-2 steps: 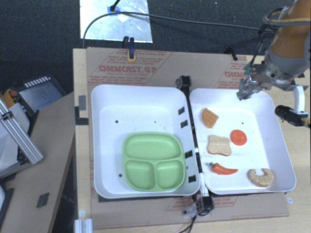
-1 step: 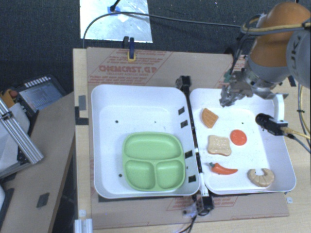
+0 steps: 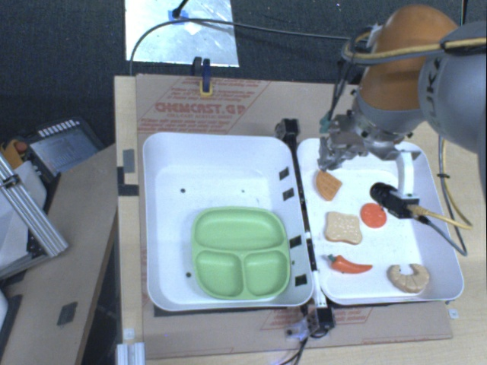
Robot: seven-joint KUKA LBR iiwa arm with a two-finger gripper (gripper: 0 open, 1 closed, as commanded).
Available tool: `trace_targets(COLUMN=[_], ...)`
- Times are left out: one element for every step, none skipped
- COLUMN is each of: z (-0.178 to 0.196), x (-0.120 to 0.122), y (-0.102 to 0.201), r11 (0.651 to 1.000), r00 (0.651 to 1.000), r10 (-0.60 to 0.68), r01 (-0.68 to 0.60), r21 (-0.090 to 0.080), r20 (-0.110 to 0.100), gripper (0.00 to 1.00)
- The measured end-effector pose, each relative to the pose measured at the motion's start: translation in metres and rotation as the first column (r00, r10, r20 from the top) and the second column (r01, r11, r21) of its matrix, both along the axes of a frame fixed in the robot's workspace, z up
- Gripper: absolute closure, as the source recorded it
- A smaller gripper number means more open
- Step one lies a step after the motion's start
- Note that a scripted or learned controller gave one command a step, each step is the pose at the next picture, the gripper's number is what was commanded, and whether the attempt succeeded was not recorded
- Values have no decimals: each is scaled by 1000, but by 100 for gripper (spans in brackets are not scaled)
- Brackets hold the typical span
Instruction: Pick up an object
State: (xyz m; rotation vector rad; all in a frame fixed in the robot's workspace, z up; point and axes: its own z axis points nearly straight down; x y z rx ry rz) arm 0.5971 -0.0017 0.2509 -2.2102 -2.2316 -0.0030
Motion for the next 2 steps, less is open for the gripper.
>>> trace_targets(z=[2,-11], x=[-13,-32], y=[49,87], r11=[1000,1000], r00=[1000,1000], r10=[0,-1], r01=[0,1], r21=[1,0], r20=[0,-2], gripper=[100,100])
